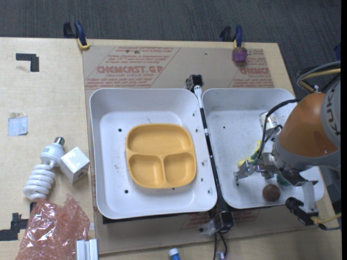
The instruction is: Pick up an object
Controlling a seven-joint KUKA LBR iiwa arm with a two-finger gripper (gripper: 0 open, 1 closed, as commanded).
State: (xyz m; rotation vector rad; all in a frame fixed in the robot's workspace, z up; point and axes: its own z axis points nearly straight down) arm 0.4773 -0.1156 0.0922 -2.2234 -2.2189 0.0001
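At the far left of the frame we see a spiral light bulb [42, 173] lying on the bench, with a small white cube [75, 164] just beside it on its right. Below them, in the lower left corner, sits a crumpled pinkish plastic bag [51, 229].

Moving right, we come to the left bin [103, 145], which holds a yellow divided tray [161, 156] lying flat near its middle, its three compartments facing up.

Right of centre is the right bin [227, 118]. A small brown ball [271, 192] rests on its floor near the lower right corner. Just above and to the left of the ball we see the gripper [246, 169], low over the bin floor; nothing visibly sits between its parts, and the ball lies apart from it. The arm [303, 129] with its orange band covers the bin's right side.

At the upper right of the board we note a small purple object [239, 54] below a clamp.
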